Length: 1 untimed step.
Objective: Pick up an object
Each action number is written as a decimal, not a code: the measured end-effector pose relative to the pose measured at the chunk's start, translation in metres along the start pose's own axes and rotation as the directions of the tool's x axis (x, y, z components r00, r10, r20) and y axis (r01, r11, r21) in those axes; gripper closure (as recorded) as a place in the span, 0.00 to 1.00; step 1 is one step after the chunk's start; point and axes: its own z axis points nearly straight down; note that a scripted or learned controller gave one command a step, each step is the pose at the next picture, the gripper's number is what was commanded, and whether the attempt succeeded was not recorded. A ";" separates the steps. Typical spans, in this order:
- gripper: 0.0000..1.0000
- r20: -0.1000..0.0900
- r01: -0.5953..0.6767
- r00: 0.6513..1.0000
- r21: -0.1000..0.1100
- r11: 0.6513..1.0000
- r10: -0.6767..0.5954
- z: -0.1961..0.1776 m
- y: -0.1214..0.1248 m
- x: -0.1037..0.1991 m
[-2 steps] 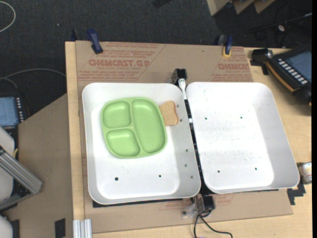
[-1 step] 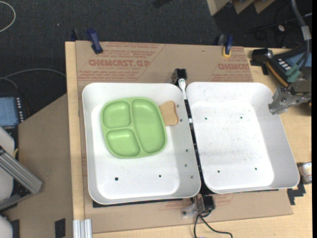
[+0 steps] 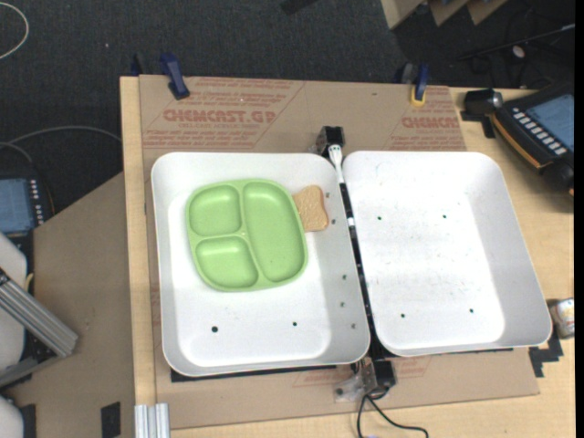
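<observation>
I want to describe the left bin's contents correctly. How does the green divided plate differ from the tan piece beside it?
The green plate is much larger than the tan piece. The plate is bright green and has three compartments; the tan piece is a plain, flat, speckled slab like a cracker. The plate lies near the middle of the left bin; the tan piece lies at the plate's upper right rim, close to the bin's right wall. Both lie flat in the same bin.

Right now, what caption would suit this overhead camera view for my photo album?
A green divided plate and a tan cracker-like piece touching its rim sit in the left white bin beside the right white bin.
</observation>
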 end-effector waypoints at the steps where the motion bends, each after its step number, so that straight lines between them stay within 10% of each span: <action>1: 1.00 -0.009 0.009 1.000 0.028 1.000 -0.008 0.107 -0.002 0.037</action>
